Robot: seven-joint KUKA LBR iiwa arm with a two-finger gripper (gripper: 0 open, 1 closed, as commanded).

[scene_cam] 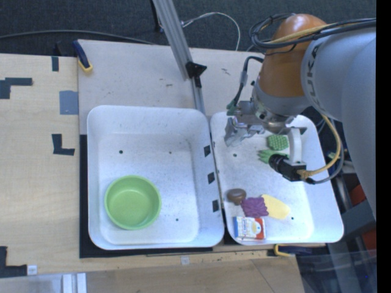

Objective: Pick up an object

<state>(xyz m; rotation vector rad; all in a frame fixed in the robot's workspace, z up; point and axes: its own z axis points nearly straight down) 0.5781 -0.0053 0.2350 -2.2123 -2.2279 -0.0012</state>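
Observation:
My gripper hangs over the far left corner of the right bin, open, with nothing between its fingers. Just to its right lies a green knobbly toy, partly behind a black fitting on the arm. Near the bin's front lie a small brown round piece, a purple bunch of grapes, a yellow piece and a small red and white carton. A green bowl sits in the front left of the left bin.
A slanted metal post rises behind the bins, ending at the ridge between them. The grey arm with its orange band covers the right bin's far right part. Cables loop beside the wrist.

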